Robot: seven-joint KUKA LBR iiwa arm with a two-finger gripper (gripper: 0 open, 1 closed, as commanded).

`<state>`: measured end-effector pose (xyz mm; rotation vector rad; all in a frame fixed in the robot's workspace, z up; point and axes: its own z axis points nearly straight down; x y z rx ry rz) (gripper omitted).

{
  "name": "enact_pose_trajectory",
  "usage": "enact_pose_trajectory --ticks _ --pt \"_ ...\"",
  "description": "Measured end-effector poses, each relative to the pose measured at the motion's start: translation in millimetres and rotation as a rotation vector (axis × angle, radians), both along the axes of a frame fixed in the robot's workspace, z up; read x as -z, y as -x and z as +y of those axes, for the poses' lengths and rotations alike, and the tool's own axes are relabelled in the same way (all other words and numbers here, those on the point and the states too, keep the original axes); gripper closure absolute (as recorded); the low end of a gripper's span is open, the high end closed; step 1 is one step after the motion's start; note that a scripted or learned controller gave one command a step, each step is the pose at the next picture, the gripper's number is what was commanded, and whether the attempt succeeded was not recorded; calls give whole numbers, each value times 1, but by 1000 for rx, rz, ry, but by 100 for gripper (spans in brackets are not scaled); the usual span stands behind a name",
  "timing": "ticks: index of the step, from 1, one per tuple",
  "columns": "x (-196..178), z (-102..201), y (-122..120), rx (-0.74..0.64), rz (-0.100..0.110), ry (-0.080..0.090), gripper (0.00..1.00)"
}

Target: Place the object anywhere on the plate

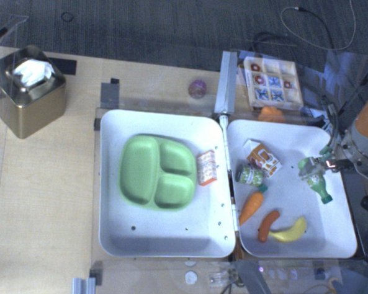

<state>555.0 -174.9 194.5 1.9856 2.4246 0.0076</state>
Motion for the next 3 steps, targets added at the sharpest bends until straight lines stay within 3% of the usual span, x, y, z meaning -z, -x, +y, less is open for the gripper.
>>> enact_pose_trajectory --ticks 1,2,3 --pt "-65 61 -16 -171 -5 3 100" --pt "-60 151 -17 -397 1 2 100" --pt "-8 216 -7 -370 3 0 100"
